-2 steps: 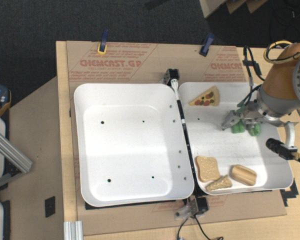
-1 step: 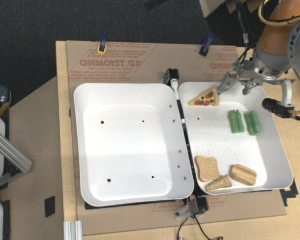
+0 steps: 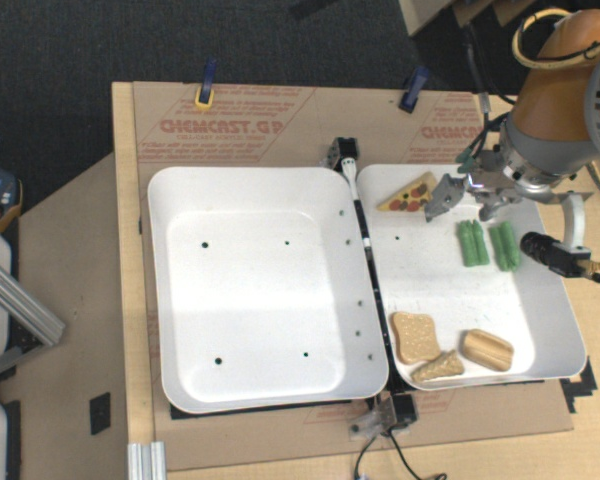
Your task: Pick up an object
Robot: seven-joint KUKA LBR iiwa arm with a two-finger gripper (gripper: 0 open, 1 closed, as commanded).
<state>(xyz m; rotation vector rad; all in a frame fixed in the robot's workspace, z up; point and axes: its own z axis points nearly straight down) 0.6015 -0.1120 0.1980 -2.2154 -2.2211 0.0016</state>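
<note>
Jaws [image 3: 468,200] spread wide, holding nothing; pizza slice [image 3: 407,194] just left, green pieces [image 3: 487,244] below.

Both white bins [image 3: 250,268] look smooth, faintly glossy plastic; the board [image 3: 140,268] beneath is matt brown cardboard. At 2 o'clock, the arm's orange band [image 3: 565,58] shines glossily.

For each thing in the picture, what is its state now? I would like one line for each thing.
gripper: above the right bin's far part, nothing seen between its fingers.
pizza slice: lying flat, far corner of right bin.
two green pieces: lying side by side, apart.
bread slice: flat, near edge of right bin.
bread roll: lying beside the bread slice.
left bin: level on the bench.
</note>
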